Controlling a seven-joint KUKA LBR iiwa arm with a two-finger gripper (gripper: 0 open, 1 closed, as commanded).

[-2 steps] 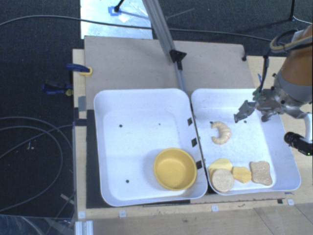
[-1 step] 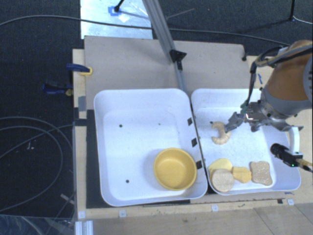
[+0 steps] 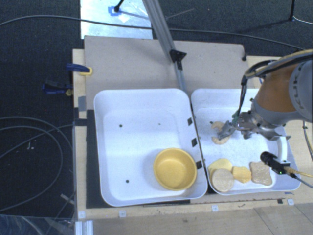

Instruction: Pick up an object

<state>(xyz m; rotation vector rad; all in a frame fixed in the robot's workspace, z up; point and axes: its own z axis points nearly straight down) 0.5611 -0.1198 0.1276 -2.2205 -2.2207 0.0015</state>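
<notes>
My gripper [image 3: 226, 130] hangs low in the right bin [image 3: 205, 102], reaching in from the right. A small pale yellow curved piece [image 3: 219, 140] lies right under and beside its tip, and a pale bit [image 3: 215, 125] pokes out just above the tip. Whether these are one object is unclear, since the gripper covers the middle. Along the front of the same bin lie a yellow round piece [image 3: 220, 165], a tan round disc [image 3: 223, 180], a yellow chunk [image 3: 241, 174] and a bread-like slice [image 3: 261, 173].
The left bin [image 3: 122, 106] holds a yellow bowl [image 3: 175, 168] at its front right corner. A slanted grey pole [image 3: 161, 23] crosses the back of the bench toward the wall between the bins. Blue clamps [image 3: 73, 68] sit at the bench's left edge.
</notes>
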